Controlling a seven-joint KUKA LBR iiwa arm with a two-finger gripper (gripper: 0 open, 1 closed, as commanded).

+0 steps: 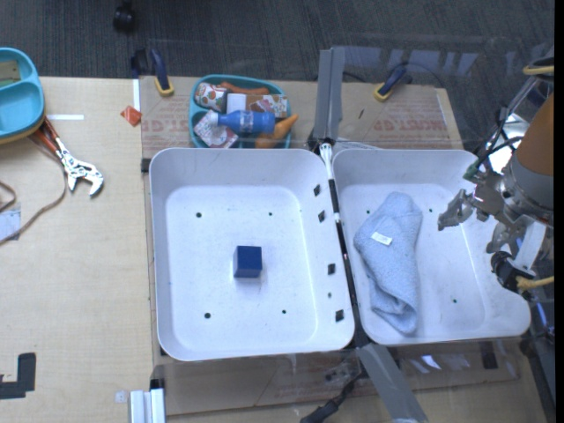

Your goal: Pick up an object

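A small dark blue cube (pixel 248 261) sits near the middle of the left bin (pixel 176 324). A crumpled light blue cloth (pixel 392 258) with a white tag lies in the left half of the right bin (pixel 493 320). My gripper (pixel 456 208) hangs over the right part of the right bin, to the right of the cloth and apart from it. The grey arm with its orange band comes in from the right edge. Nothing shows held at the gripper.
Behind the left bin stands a teal tub (pixel 240 113) filled with several small items. On the wooden bench at the left lie a wrench (pixel 79 176) and a teal tray (pixel 18 91). Two orange-handled clamps (pixel 160 76) (pixel 388 85) sit at the back.
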